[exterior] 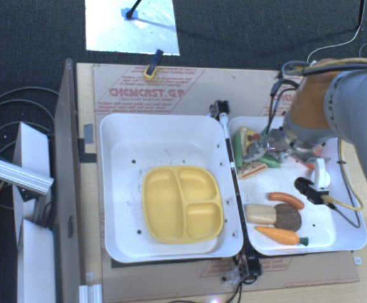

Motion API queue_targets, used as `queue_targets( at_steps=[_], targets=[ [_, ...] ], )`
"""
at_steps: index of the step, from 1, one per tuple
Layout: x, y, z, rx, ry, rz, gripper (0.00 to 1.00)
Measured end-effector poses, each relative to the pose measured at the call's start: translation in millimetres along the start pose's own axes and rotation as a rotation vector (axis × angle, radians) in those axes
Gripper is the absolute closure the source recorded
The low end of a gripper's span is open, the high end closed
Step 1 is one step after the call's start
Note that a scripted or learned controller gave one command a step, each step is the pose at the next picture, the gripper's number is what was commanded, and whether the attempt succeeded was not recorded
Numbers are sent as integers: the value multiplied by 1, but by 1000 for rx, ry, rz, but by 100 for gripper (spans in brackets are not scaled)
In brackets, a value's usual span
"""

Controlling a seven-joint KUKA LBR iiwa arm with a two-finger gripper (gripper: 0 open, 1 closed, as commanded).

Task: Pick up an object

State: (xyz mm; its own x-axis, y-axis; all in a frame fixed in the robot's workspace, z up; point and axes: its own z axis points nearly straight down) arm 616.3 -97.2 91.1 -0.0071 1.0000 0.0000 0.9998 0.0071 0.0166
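Note:
My gripper (260,149) is down in the right bin (350,229), at its far left corner, over a cluster of toy foods. Beside it lie a long green vegetable (238,148), a pizza slice (250,136), a small green piece (271,161) and a thin orange strip (254,170). Nearer the front of that bin lie a red sausage (286,199), a brown round patty (289,218), a beige bread piece (260,214) and a carrot (278,235). The view does not show any of them between the fingers.
The left bin (123,169) holds a yellow divided plate (183,202). A ridge (233,169) where the two bin walls meet runs just left of the gripper. The grey arm (347,100) with its orange band reaches in from the right over the far right corner.

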Motion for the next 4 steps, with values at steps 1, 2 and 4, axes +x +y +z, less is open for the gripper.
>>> queue_targets(
  at_steps=[1, 2, 4],
  targets=[
    [1, 43, 10, 76, 13, 6, 0],
    [6, 41, 13, 66, 1, 11, 0],
    [53, 4, -113, 4, 2, -2, 100]
  ],
)
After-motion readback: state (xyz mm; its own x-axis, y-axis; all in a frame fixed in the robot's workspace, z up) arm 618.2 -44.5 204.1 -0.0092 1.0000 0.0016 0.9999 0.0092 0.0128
